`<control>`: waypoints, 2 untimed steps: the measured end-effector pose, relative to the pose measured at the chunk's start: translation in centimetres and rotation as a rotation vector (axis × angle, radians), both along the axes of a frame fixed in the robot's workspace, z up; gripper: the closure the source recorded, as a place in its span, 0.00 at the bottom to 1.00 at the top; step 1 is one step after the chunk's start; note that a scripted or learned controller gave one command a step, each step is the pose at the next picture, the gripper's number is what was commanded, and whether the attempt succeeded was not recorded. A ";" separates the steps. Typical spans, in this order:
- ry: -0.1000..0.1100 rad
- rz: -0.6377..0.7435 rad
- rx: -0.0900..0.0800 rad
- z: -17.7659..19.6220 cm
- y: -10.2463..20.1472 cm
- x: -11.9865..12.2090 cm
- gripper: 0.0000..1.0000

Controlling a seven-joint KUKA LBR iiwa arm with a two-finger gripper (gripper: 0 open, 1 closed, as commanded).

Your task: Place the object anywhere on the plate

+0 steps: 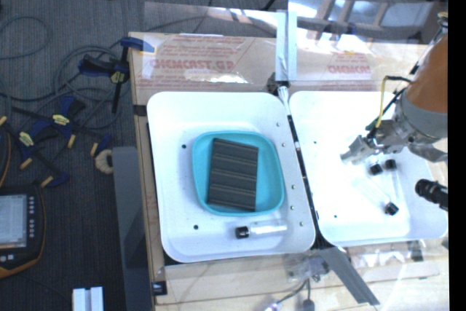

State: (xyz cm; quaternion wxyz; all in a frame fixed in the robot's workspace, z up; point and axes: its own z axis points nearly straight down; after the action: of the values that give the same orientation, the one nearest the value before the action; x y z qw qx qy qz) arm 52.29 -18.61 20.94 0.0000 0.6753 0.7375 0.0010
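Status: dark grey ribbed block (233, 174) is lying flat on the teal plate (274, 189), roughly centred, fully inside the rim. Plate sits in the left white bin (169, 156). If that block is the task's object, placement looks done; judging by position alone, nothing hangs over the plate edge.

Also in the left bin: 1 marker-like pen (260, 231) with a black cap and a pale barrel, lying on the bin floor just below the plate, not touching it as far as I can see. If the pen is the actual target, the task isn't finished. Can't settle which from this view; my bet is the block.

Gripper (358, 151) is over the right white bin (328, 193), well apart from the plate, arm coming in from the right side. Can't tell from this angle whether it is released or clenched; too small and partly blurred. Nothing visibly hanging from it.

A few small dark bits sit on the right bin's floor near the tool; could be arm hardware, can't identify.

Left to do, in my judgement: nothing on the block; confirm target identity.
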 end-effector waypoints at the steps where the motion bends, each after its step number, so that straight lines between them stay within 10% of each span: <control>1: 0.004 0.146 0.000 -2.5 8.1 -3.9 1.00; 2: 0.004 0.145 0.000 -2.5 8.1 -3.9 0.00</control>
State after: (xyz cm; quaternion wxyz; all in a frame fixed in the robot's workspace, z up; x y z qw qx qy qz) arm 48.34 -10.54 18.42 -0.0016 0.6200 0.7846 -0.0004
